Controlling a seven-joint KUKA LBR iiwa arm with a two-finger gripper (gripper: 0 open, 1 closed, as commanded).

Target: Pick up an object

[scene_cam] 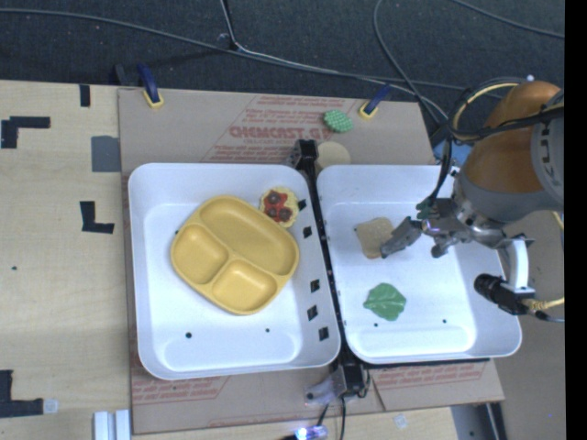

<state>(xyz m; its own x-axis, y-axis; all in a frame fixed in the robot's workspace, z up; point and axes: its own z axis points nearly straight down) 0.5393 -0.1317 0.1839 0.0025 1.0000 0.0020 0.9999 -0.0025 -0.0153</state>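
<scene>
My gripper [422,244] hangs over the right bin [459,337], in its upper middle part, with its fingers spread open and nothing between them. One dark finger [398,240] sits at the right edge of a tan flat piece [371,236] that looks like a bread slice. A green leaf-shaped toy [384,301] lies lower in the same bin, below and left of the gripper. In the left bin [156,337] a yellow divided plate [235,253] lies at a slant. A small round pizza-like toy [278,204] rests by its upper right corner.
A black divider [319,273] runs between the two bins. Behind the bins, on the cardboard, lie a small green knobbly object [337,120] and a pale round piece [334,152]. Cables cross the dark floor at the top. The arm's grey and orange body [514,154] looms over the right bin's upper right corner.
</scene>
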